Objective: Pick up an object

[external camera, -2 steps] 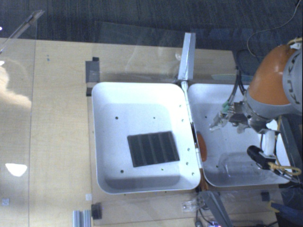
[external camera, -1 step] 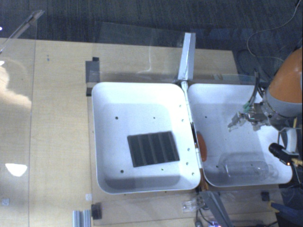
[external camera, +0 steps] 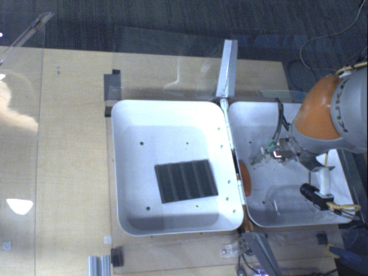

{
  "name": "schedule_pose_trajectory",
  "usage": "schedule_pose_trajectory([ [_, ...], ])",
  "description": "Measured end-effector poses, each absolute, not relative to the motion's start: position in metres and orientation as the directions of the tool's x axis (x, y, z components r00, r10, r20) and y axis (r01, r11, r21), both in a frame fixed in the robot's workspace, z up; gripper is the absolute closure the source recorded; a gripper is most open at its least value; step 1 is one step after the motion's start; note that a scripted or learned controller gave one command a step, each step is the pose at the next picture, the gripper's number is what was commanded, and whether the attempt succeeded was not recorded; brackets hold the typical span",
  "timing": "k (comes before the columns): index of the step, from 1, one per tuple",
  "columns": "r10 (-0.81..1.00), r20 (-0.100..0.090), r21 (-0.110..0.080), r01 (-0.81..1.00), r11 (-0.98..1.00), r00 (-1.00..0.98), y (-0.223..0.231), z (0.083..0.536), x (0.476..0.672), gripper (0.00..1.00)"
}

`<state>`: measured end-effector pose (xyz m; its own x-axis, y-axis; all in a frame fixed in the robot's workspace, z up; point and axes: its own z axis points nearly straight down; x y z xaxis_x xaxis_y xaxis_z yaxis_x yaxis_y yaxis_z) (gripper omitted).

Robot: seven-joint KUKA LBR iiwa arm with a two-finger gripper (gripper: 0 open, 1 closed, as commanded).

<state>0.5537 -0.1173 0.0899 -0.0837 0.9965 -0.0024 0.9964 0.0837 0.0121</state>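
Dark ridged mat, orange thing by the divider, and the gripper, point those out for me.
Dark ridged mat (external camera: 186, 180): camera view, its middle.
Orange thing (external camera: 246, 177): camera view, its visible middle.
Gripper (external camera: 275, 152): camera view, its tip.

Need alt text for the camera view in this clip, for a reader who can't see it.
A grey arm with an orange band reaches from the right over the right white bin, its gripper low above the bin floor. A brown object lies against that bin's left wall. The left white bin holds a dark ribbed rectangular object.
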Motion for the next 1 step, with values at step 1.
schedule_pose_trajectory([
  [1, 1.0, -0.001, 0.012, 1.0, 0.001, -0.001, -0.117, 0.0885, 0.6163, 0.0],
])
